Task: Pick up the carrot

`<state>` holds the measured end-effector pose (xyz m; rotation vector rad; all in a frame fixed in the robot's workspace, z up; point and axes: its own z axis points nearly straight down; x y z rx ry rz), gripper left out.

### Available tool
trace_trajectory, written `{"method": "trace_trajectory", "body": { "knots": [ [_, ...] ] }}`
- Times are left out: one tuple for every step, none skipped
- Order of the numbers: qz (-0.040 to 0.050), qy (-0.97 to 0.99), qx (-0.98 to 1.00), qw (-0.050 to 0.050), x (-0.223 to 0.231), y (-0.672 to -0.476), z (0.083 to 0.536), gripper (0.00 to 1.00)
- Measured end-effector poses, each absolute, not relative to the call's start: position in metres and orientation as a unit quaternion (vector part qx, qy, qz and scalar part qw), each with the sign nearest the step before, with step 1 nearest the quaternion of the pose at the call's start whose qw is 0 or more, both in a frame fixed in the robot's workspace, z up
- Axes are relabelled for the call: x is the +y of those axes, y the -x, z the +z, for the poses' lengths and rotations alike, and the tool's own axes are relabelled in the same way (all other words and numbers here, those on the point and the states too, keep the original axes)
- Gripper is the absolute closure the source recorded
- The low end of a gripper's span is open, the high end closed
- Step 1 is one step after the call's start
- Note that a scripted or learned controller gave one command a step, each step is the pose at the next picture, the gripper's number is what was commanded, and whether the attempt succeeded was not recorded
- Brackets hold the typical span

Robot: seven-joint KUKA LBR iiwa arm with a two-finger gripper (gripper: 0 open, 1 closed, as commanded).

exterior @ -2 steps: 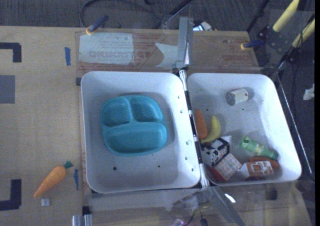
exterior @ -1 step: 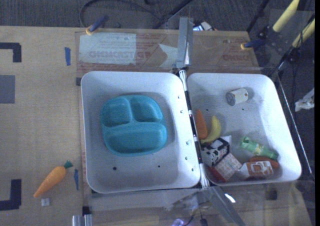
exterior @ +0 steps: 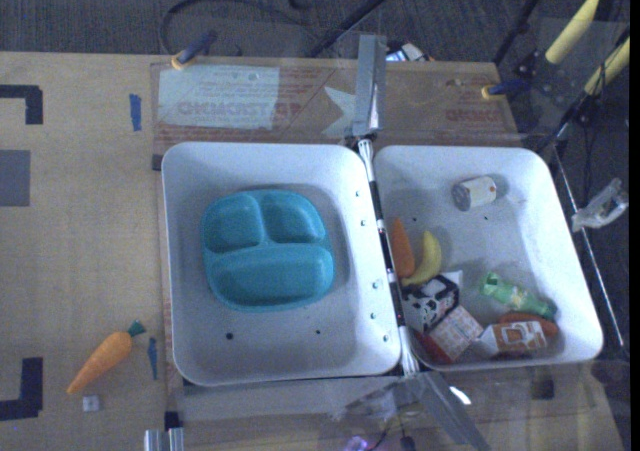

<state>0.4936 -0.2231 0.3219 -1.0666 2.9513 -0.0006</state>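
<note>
On the counter [exterior: 80, 239], outside both bins, the toy carrot [exterior: 100, 361] lies near the lower left corner of the left bin [exterior: 190, 164]. Its green top points up and to the right, toward the bin wall, and a short blue mark [exterior: 152, 357] sits just beside it. I cannot tell if the tool is open or closed.

In my judgement, the pick has not begun, and several things could go wrong. The arm comes from the right, so it must cross both bins, and the carrot may be at the limit of its reach. The carrot is tapered and lies at a slant, so jaws not turned across its body could let it slip or roll. Also, an orange elongated thing [exterior: 402, 247] in the right bin [exterior: 530, 174], touching the banana [exterior: 430, 257], could be mistaken for the target. The teal plate [exterior: 268, 247] with 3 compartments is well apart.
</note>
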Motion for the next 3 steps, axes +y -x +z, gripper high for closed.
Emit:
{"method": "trace_trajectory", "body": {
  "knots": [
    [-0.0020, 0.496, 0.868, 0.003, -0.223, -0.490, 0.371, 0.00],
    [-0.0057, 0.459, 0.888, 0.006, -0.174, -0.485, 0.118, 0.00],
    [-0.0029, 0.421, 0.907, 0.005, -0.184, -0.483, 0.125, 0.00]
  ]
}}
